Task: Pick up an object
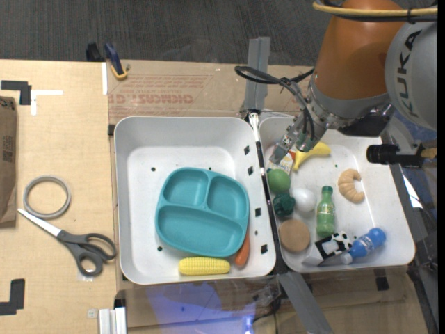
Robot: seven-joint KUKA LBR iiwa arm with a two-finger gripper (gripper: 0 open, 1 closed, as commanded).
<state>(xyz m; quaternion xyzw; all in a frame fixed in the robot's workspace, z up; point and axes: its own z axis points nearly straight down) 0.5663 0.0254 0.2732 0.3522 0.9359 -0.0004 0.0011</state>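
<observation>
My gripper (287, 149) hangs low over the far left part of the right bin (400, 252), beside the bin's dividing wall. A yellow banana (315, 152) lies just to its right, touching or nearly touching it. A green round fruit (278, 181) sits just in front of the gripper. Further forward are a dark green broccoli piece (283, 204), a white ball (304, 199), a green bottle (325, 212), a croissant (351, 185), a brown disc (295, 235), a blue bottle (363, 243) and a black-and-white toy (332, 246).
The left bin (132, 145) holds a teal divided plate (203, 213), a corn cob (204, 265) and a carrot (242, 253). On the bench to the left lie scissors (76, 243) and a tape roll (46, 195). The arm's orange band (358, 37) looms over the right bin's back.
</observation>
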